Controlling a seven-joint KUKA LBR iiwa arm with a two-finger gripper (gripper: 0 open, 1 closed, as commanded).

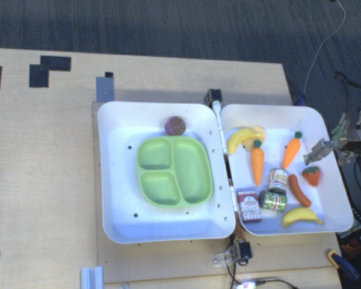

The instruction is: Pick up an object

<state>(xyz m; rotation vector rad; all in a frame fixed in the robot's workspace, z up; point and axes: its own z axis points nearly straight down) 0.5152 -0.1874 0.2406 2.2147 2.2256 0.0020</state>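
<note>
The gripper [322,150] hovers at the right bin's [331,125] right edge, just beside a strawberry [313,176] lying against the right wall; whether it is clenched or released cannot be told. The strawberry looks a light, stiff, smooth toy, best pinched across its middle.

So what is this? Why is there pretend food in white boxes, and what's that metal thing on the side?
You're looking down from a camera fixed above a wooden bench. The metal thing at the right edge is a robot arm's hand, reaching in to pick something up. It holds nothing yet. The right bin has toy food: two bananas, two carrots, a strawberry, a sausage, two small cans and a little box. The left bin has a green divided plate and a purple ball.
</note>
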